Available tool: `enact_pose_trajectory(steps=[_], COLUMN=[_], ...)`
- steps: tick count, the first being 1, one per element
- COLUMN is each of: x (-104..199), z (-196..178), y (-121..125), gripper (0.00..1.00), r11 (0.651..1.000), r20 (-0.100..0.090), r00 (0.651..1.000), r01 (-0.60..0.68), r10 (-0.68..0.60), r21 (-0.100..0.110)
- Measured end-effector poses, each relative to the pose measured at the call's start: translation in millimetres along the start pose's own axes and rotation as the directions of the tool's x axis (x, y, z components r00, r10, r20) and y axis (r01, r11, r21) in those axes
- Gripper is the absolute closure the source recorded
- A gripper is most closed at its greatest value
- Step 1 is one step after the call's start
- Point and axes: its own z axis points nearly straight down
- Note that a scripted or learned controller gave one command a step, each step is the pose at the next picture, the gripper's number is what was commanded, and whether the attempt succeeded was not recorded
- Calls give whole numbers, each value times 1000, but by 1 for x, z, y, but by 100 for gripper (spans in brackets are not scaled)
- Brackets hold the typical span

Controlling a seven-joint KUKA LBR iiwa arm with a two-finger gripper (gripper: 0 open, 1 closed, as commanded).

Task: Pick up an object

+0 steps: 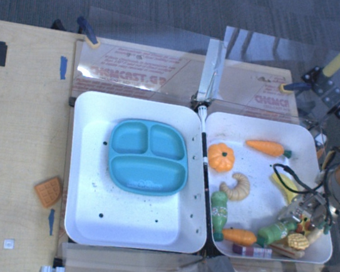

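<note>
White plastic, two shallow bins side by side on a pale wooden bench [11, 140].

Left bin [82, 170]: one blue divided plate [148, 157], three compartments, nothing lying in them.

Right bin [259, 177]: toy foods, loose. Item one, an orange pumpkin [220, 157] near the dividing wall. Item two, a carrot [265, 147] toward the far side. Item three, a tan croissant [237, 186] mid-bin. Item four, a green cucumber-like piece [218, 212] along the near left wall. Item five, a second carrot [238, 236] at the near edge. Item six, a crowded heap in the near right corner, including a green bottle-shaped piece [274, 232] and a yellow corn cob [297, 240].

Off the bins: a small brown waffle-like piece [48, 191] on the bench, left.

Gripper [302, 216]: low over the corner heap, just beside the green piece; its opening is lost in clutter and cannot be told.

Progress, as judged: nothing visibly lifted; every item rests in the bin. Grasp and lift remain.
</note>
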Motion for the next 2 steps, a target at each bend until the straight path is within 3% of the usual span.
enact_pose_trajectory(steps=[1, 2], x=[-19, -15], z=[0, 0], y=[27, 42], gripper=[0, 0], r11=[1000, 998], r20=[1, 0], r00=[1000, 998], r01=[-6, -69], r10=[6, 69], r21=[1, 2])
